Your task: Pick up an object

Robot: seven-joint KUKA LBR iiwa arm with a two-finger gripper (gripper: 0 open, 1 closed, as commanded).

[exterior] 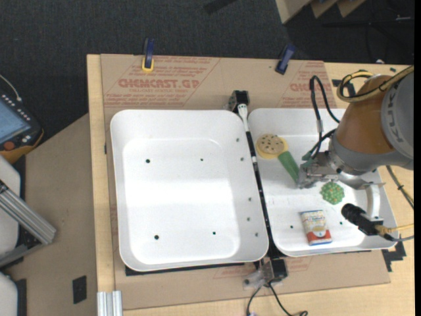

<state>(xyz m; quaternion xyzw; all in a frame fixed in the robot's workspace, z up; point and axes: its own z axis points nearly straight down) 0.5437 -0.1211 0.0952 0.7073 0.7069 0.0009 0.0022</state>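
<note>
In the right bin (283,236) lies a brush with a round tan head (270,145) and a green handle (288,164) that runs down to the right. My gripper (308,176) hangs low at the lower end of that handle, close beside it. A bumpy green ball (332,192) rests just right of the gripper, under the arm's wrist. A small packet (316,226) with red and blue print lies near the bin's front wall. The orange band of the arm (362,124) covers the bin's right side.
The left bin (125,176) lies beside the right one, with a black rail (256,183) between them. Both stand on a cardboard sheet (197,78) held by two clips at the back. Cables (319,104) hang along the arm.
</note>
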